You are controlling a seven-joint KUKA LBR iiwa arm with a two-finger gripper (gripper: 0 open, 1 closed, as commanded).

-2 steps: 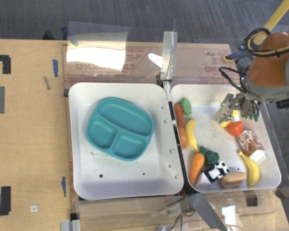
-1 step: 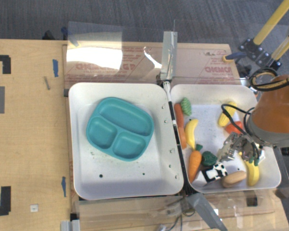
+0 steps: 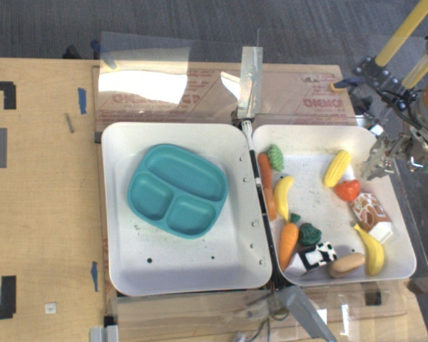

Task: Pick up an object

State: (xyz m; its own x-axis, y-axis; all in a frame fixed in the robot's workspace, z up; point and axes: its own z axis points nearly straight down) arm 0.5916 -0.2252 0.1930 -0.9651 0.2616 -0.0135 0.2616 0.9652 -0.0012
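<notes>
The gripper [image 3: 382, 164] hangs at the right edge of the right bin [image 3: 310, 135], over its far-right rim; it is a small blur of metal there, and I cannot tell how it is set. Nothing shows in it, so the pick is not yet made.

Just left of it lies the corn [image 3: 337, 168], with a red tomato [image 3: 348, 189] touching its near end. Nearer, along the right wall, sit a brown block [image 3: 372, 212] and a banana [image 3: 372, 249], then a bread roll [image 3: 346, 263] and a black-and-white toy [image 3: 317, 256] by the near rim. By the divider are two carrots [image 3: 289, 242], a second banana [image 3: 282, 197] and green pieces. The left bin [image 3: 118, 212] bears a teal tray [image 3: 177, 189].

The corn looks the best target: closest, and clear on its far side. Come down with the closing line across its width, not its length, centred away from the tomato so that is not pinched too. Stay off the bin wall on the descent, and lift straight up.
</notes>
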